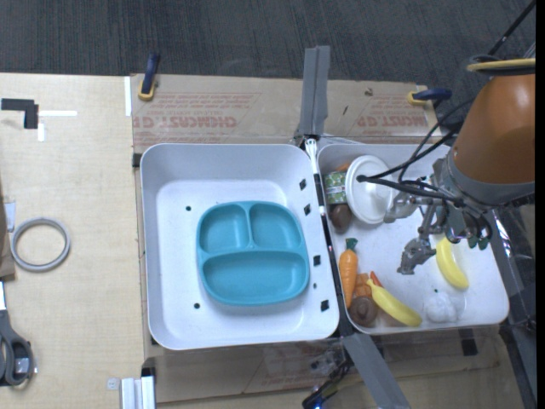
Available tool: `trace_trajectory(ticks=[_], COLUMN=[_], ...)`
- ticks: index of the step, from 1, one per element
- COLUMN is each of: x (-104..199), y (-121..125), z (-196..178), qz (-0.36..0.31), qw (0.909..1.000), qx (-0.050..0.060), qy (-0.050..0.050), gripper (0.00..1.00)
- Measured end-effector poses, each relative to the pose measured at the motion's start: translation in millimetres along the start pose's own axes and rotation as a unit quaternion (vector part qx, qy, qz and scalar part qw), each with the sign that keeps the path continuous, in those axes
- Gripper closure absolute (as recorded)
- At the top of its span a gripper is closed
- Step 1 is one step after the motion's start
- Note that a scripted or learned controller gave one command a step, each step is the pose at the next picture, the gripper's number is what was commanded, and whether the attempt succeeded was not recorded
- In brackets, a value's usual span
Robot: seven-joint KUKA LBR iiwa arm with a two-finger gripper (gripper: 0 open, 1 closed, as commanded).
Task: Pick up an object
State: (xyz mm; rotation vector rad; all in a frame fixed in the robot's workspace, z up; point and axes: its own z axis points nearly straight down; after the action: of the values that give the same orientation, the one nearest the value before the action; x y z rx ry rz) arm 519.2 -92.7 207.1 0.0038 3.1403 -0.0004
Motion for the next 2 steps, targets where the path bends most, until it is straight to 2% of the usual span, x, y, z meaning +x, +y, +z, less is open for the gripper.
trace_trajectory(ticks=[1,2], x=[6,-29], y=[-69,-109], z=[36,115], qz=[0.041,0.027], qw=[0.9992,0.9996], qx=[0.000,0.000], qy=[0.000,-0.001], gripper=[0.00,0.00])
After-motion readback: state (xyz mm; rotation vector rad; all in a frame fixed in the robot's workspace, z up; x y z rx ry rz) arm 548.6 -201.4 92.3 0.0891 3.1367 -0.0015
